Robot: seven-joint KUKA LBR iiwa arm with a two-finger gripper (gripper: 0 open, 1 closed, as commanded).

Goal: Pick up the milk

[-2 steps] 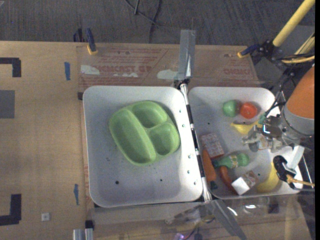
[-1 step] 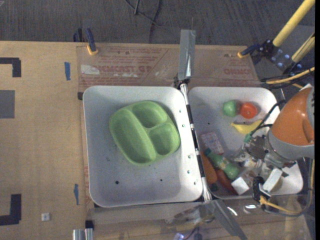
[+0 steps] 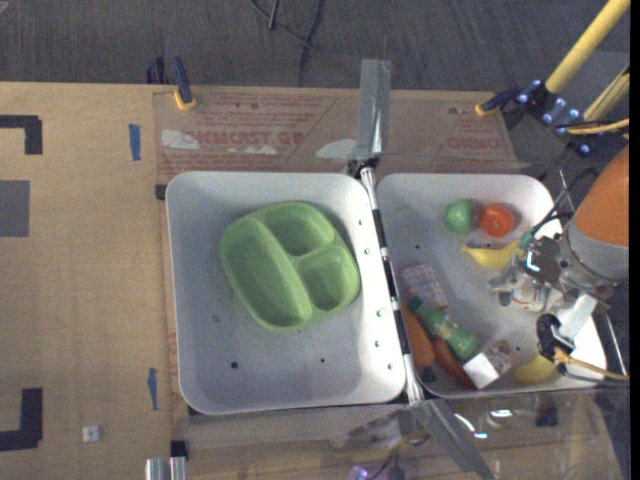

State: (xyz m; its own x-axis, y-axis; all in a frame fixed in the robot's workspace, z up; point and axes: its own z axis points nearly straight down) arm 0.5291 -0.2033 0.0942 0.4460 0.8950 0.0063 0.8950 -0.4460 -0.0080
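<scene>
Milk [image 3: 487, 362] at right bin [image 3: 430, 200] front edge w/ little room; tool [image 3: 522, 290] near right wall, grip state can't tell

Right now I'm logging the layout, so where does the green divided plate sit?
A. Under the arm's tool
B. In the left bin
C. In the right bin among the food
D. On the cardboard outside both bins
B: the plate lies alone in the left bin, while the right bin across the divider holds the food items.
</scene>
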